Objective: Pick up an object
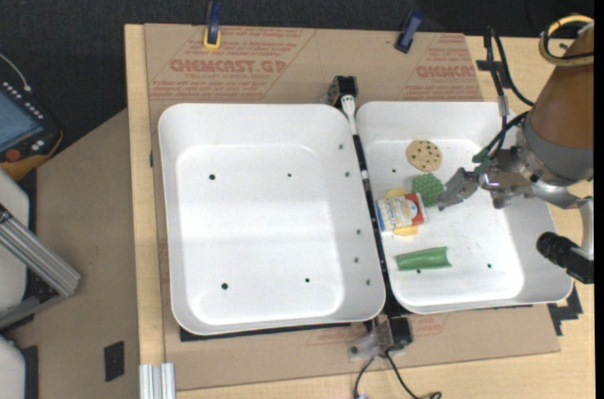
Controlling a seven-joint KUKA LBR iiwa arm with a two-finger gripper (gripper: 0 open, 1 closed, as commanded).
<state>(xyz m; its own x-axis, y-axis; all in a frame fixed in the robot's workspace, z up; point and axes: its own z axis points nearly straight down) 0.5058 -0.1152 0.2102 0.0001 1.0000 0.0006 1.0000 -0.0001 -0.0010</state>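
- The worktop (283, 58) carries two white bins side by side.
- The left bin (260, 213) sits beside the right bin (491, 270).
- The end effector (458, 188) hovers in the right bin — whether open or closed I cannot tell.
- A green stick (422, 259) lies nearest the front.
- A packet (400, 212) lies just left of the green ball (429, 189).
- A cookie (424, 154) lies farthest back.

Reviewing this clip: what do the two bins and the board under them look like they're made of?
The left bin and the right bin look like thin moulded plastic, white and semi-glossy: rounded corners and soft light sheen suggest it. The board beneath looks like matte brown cardboard or paper-faced sheet, printed with red lettering and clamped at its far edge; which of the two is unclear.
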